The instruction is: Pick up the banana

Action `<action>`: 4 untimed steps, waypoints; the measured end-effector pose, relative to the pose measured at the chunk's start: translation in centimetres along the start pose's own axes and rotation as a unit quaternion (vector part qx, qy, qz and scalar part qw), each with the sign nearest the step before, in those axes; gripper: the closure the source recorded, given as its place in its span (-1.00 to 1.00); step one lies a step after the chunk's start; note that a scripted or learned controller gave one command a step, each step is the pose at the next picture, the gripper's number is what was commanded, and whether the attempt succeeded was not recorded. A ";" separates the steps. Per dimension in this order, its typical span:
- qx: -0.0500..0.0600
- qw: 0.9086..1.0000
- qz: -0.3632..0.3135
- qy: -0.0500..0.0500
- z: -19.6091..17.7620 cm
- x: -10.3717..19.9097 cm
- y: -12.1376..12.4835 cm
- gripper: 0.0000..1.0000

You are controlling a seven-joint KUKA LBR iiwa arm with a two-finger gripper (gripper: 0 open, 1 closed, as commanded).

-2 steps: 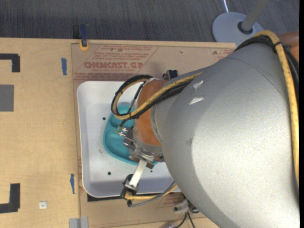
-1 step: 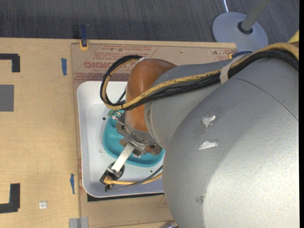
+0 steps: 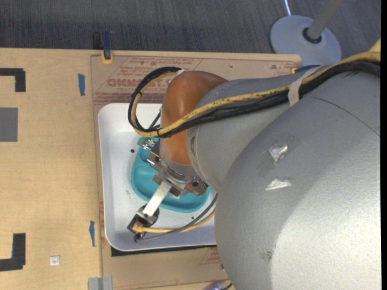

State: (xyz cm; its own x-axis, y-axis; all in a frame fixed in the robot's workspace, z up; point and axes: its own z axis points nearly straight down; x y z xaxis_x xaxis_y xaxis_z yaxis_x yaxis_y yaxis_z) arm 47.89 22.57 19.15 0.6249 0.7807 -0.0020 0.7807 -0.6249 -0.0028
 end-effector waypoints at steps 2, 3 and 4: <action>-0.001 0.955 0.296 0.002 -0.2 1.3 1.9 1.00; -0.005 0.986 0.167 0.006 10.1 0.4 0.8 1.00; -0.001 0.945 0.328 0.002 2.1 -0.1 0.3 1.00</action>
